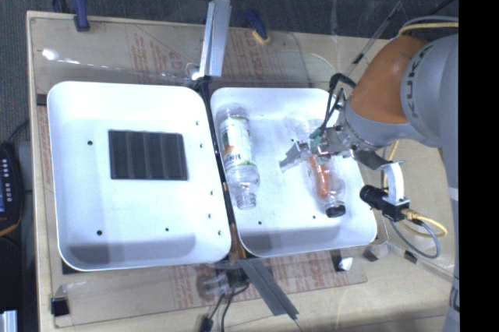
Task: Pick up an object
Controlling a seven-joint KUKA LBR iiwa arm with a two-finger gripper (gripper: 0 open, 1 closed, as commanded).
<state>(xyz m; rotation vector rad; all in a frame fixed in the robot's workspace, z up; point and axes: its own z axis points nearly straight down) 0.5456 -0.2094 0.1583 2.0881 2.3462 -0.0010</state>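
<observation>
The right bin point(273, 241) holds two bottles. A clear plastic bottle with a green label point(236, 155) lies lengthwise along its left side. A smaller clear bottle with orange contents and a dark cap point(325, 182) lies toward the right side. My gripper point(306, 151) hangs low over the middle right of this bin, right at the upper end of the orange bottle. The view does not show anything held in it. The grey arm with its orange band point(398, 89) reaches in from the right.
The left bin point(78, 135) has a dark rectangular panel point(147, 155) on its floor. Something clear and crumpled point(298, 124) lies just beyond the gripper in the right bin. A metal bar point(214, 34) stands at the back between the bins.
</observation>
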